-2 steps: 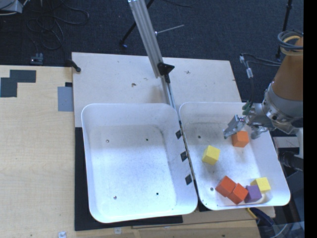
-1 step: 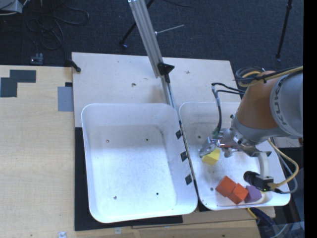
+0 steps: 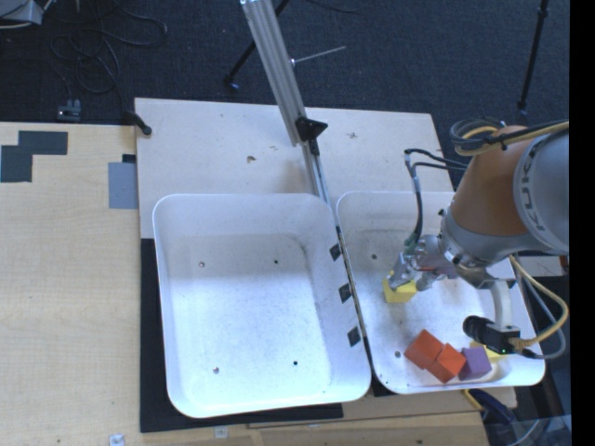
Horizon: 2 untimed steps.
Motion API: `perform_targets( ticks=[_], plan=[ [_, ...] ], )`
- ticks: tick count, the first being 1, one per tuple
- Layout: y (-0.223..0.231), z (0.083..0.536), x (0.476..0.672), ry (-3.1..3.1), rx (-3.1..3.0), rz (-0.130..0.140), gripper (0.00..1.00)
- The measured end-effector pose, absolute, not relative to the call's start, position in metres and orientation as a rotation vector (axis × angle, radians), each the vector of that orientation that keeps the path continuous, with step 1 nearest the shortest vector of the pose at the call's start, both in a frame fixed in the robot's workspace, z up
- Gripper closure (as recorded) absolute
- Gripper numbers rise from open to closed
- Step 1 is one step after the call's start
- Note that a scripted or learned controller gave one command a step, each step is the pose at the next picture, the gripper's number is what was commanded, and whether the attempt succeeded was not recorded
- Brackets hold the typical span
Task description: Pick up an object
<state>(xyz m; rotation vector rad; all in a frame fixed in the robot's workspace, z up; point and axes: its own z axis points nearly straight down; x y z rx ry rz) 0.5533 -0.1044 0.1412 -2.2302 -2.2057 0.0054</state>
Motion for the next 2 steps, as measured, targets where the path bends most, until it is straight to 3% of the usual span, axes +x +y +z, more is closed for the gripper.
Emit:
perform_targets(
  ticks=[1,2],
  plan=[
    [-0.029,0.193,0.601,-2.23,-2.213,-0.007,1.0],
    [0.024,0.235,0.634,-2.228,-2.217,-0.006,1.0]
  ],
)
